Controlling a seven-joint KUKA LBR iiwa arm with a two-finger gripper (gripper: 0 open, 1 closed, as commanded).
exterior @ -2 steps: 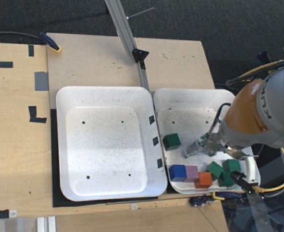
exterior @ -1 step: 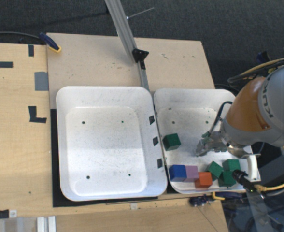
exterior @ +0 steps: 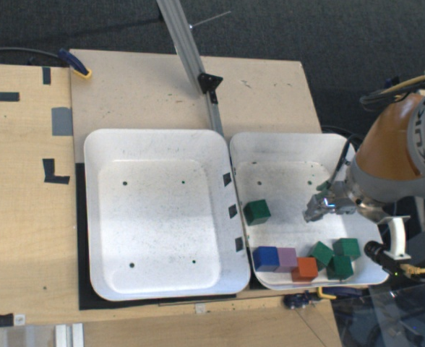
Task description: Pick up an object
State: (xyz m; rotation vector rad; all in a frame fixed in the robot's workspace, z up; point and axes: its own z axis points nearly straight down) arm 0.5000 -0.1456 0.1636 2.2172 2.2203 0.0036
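The right bin (exterior: 285,150) holds several small blocks. A green block (exterior: 256,211) lies alone near its left wall. Along the front edge sit a blue block (exterior: 266,258), a purple block (exterior: 287,259), an orange block (exterior: 306,268) and three green blocks (exterior: 337,257) clustered at the front right. My gripper (exterior: 319,207) hangs over the right part of this bin, to the right of the lone green block and above the front cluster. Nothing shows between its fingers.
The left bin (exterior: 158,215) lies beside the right one. A slanted metal pole (exterior: 187,45) crosses the bench behind the bins. The arm's orange band (exterior: 389,147) bulks at the right edge.
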